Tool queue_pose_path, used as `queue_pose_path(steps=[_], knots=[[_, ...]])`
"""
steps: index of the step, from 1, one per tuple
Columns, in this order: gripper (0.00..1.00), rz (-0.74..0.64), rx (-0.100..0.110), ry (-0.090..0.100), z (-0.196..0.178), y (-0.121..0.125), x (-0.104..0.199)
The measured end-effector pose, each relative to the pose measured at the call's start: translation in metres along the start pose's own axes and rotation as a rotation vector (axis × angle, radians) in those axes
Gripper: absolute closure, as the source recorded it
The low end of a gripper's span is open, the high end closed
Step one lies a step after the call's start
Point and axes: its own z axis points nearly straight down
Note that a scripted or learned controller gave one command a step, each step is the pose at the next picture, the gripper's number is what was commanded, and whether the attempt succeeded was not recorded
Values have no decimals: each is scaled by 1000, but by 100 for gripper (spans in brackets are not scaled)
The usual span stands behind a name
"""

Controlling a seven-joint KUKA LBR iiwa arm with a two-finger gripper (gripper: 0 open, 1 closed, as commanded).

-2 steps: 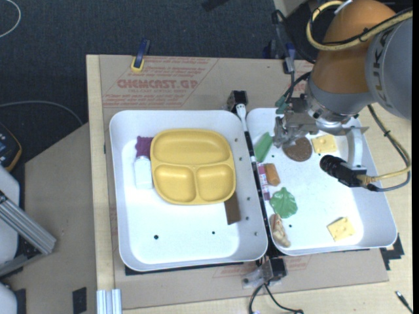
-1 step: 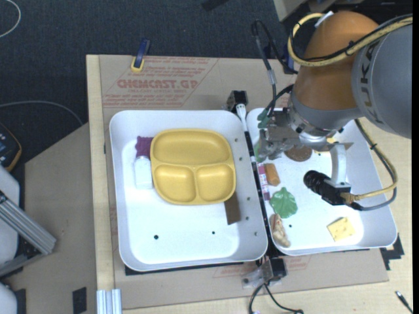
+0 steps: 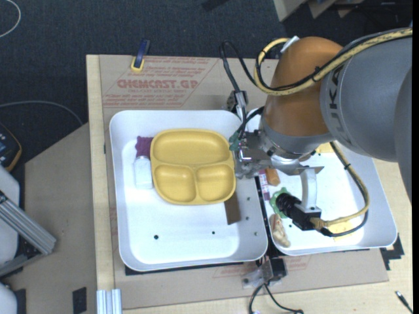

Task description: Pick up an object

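A yellow divided plate [image 3: 192, 165] lies in the left bin [image 3: 177, 241]. A purple thing [image 3: 143, 145] and a small white thing [image 3: 142, 173] rest against the plate's left side. A brown block [image 3: 232, 209] stands by the bin's right wall. My gripper [image 3: 244, 157] hangs low over the wall between the two bins, right at the plate's right rim. The wrist hides its tips. In the right bin [image 3: 366, 234], under the arm, I see a green thing [image 3: 280, 197], a tan thing [image 3: 279, 231], an orange piece [image 3: 272, 175] and a thin dark-red stick [image 3: 264, 187].
The grey arm with its orange band [image 3: 304, 90] covers most of the right bin. A cardboard sheet [image 3: 163, 80] lies under the bins at the back, with a yellow-and-blue clip [image 3: 139, 56] on its far edge. Cables run along the bins' far side.
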Motion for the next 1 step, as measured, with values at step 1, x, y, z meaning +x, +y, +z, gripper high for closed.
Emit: queue_pose_path(steps=[1], knots=[[100, 5, -6, -2, -2, 1, 0]])
